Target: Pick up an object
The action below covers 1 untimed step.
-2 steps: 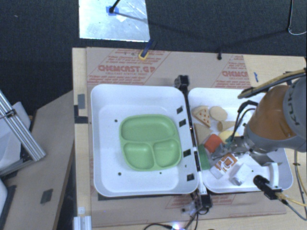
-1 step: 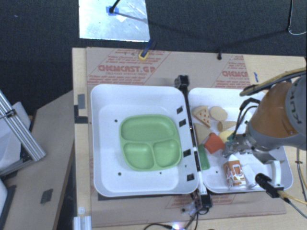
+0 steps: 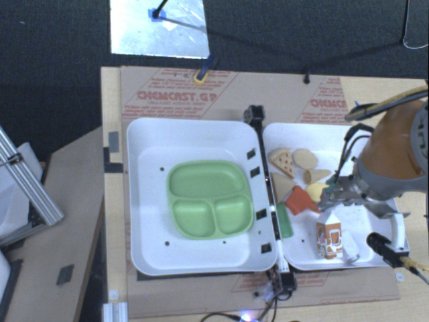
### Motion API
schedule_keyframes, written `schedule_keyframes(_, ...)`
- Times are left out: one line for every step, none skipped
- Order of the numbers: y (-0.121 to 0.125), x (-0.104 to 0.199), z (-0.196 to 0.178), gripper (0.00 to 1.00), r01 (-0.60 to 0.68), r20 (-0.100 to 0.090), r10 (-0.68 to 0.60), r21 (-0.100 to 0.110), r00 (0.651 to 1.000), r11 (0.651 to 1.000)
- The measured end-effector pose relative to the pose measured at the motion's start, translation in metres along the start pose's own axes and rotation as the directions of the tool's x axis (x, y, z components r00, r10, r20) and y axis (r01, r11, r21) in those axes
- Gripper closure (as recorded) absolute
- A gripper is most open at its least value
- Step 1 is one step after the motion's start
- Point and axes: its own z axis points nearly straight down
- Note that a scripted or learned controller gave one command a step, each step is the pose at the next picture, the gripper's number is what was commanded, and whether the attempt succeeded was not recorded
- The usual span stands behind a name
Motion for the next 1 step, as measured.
schedule_keyframes(0.0013, 0.0053, -0.0444, 1.00, 0.001, 0.000, -0.001, -0.001, 1.000, 1.000)
